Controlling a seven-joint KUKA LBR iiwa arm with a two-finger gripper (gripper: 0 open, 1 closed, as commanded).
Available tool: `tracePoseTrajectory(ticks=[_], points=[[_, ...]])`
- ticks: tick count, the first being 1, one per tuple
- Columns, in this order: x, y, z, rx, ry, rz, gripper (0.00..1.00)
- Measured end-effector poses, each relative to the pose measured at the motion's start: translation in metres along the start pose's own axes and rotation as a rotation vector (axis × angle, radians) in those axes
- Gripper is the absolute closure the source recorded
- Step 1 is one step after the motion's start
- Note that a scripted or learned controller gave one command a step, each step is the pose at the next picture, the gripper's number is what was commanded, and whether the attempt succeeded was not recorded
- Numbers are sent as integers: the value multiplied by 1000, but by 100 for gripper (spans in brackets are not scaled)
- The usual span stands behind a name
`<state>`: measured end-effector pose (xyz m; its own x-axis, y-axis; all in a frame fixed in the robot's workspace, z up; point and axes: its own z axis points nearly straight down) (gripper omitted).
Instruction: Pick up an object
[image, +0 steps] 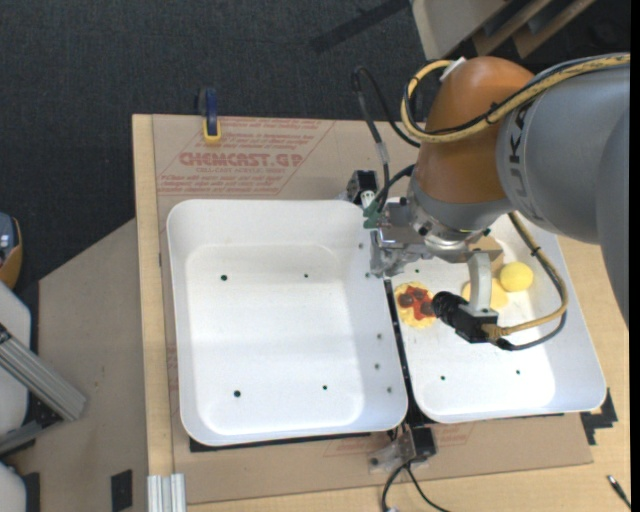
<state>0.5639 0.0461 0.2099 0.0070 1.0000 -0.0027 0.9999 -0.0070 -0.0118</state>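
End effector (392, 262) sits over the right bin's (520, 395) left wall. The red-orange object (415, 303) lies just beside it at 5 o'clock; the yellow ball (516, 277) is farther off at 3. Nothing visibly held; whether it's spread or pressed together, cannot tell.

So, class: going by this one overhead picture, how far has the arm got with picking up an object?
Done: the arm has reached over the right bin, its gripper low near the bin's left wall. In hand: nothing visibly; the red and orange object and the yellow ball lie on the bin floor. Left: gripping one and lifting it.
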Motion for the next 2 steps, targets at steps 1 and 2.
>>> tracePoseTrajectory(ticks=[1, 2], points=[[25, -59, -157, -26, 7, -12, 100], [58, -45, -310, -34, 8, -12, 100]])
